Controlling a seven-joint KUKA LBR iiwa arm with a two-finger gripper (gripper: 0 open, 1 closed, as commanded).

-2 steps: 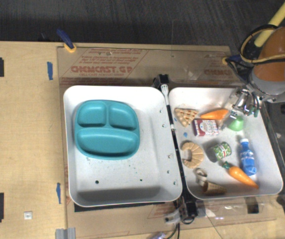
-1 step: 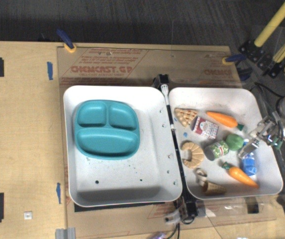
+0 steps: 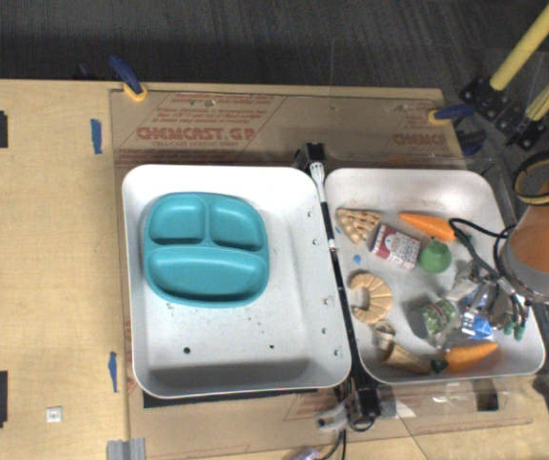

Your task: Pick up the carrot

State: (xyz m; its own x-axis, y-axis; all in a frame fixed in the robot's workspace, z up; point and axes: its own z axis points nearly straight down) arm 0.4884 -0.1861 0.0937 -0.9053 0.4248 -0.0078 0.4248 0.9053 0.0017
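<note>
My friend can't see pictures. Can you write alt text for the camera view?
A robot arm's tool hangs low in the right bin, above a carrot; a second carrot lies near that bin's far side. The left bin holds a blue plate.

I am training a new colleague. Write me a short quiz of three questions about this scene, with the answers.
1. True or false: the teal divided plate lies in the left bin.
2. How many orange carrots are in the right bin?
3. Multiple choice: the gripper is nearest to which thing? A) the upper carrot B) the lower carrot C) the green ball

Key:
1. True
2. Two
3. B, it lies just below the gripper, by the front wall of the bin.
</note>
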